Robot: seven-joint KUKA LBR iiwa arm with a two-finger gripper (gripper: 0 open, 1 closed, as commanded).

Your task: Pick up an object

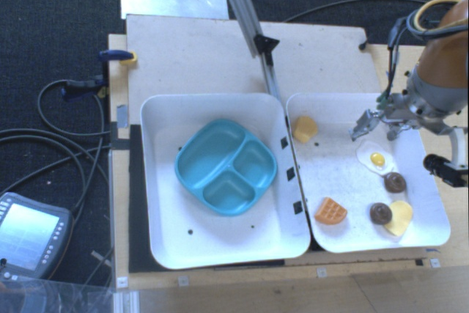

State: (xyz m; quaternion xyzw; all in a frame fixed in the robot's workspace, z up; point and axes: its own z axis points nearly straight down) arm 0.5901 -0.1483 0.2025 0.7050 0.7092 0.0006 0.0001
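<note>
Camera view, left bin (157, 231) with blue tray (226, 167), right bin (333, 172) with toy foods, jaws' state unclear

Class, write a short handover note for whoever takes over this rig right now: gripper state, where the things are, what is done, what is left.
Gripper: open, holding nothing, above the right bin.
Right bin holds: fried egg toy, yellow chunk, waffle, two brown doughnuts, pale yellow heart.
Left bin: blue divided plate.
Done: nothing picked.
Left: pick up an object.
</note>
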